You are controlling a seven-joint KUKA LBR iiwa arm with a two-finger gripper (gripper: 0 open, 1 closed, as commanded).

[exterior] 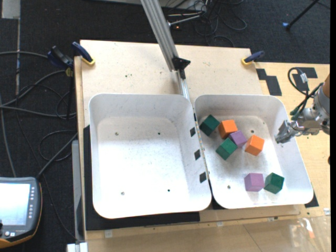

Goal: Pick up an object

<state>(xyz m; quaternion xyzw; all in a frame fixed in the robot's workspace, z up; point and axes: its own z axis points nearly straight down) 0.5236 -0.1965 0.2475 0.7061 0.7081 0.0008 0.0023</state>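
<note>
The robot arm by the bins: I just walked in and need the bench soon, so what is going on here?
A grey KUKA arm reaches in from the right, its hand at the right wall of the right bin. Nothing shows between its fingers. Seven blocks lie in that bin: a cluster of two green, one orange and one purple, an orange block nearest the hand, and a purple and green pair nearer the front. No pick has been made yet.

Gripper (284,134) over right bin (296,156); 7 blocks (227,149).
</note>
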